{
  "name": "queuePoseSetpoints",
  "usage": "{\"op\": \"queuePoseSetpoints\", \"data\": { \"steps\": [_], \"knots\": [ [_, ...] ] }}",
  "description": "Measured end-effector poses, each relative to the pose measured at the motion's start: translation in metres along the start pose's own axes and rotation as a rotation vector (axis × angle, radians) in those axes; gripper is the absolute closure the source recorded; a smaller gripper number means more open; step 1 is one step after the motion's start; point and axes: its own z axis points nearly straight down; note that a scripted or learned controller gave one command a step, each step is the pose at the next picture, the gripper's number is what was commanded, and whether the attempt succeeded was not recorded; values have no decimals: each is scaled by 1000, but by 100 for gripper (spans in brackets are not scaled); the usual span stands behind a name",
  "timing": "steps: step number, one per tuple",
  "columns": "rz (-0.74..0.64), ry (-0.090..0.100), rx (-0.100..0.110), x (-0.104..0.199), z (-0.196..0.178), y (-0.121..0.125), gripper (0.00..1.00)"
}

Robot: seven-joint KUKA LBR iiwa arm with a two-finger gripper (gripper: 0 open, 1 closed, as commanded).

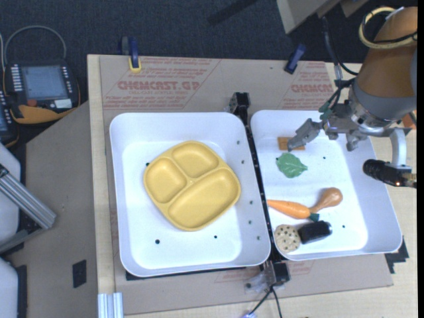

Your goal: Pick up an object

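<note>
Your grey two-finger claw (303, 135) hangs over the far part of the right-hand shallow white bin (371, 197), its tip above a small flat orange-brown piece (289, 144). You cannot tell how far it is open, and nothing shows gripped in it. Just below the claw lies a green leaf-shaped toy (291, 165). Further towards you lie an orange plastic carrot (289, 208), a tan pear-shaped toy (327, 198), a speckled round cookie (286, 238) and a black block (314, 232). Well to the claw's left, the other white bin (126, 177) holds a yellow three-compartment plastic plate (191, 185).
</note>
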Motion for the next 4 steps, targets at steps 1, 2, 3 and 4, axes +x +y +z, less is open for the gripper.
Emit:
{"op": "queuePoseSetpoints", "data": {
  "steps": [1,2,3,4],
  "knots": [
    [-2,-1,-15,0,-8,2,0],
    [-2,1,-6,3,55,2,0],
    [-2,1,-9,-1,104,-7,0],
    [-2,1,-9,-1,136,-7,0]
  ]
}}
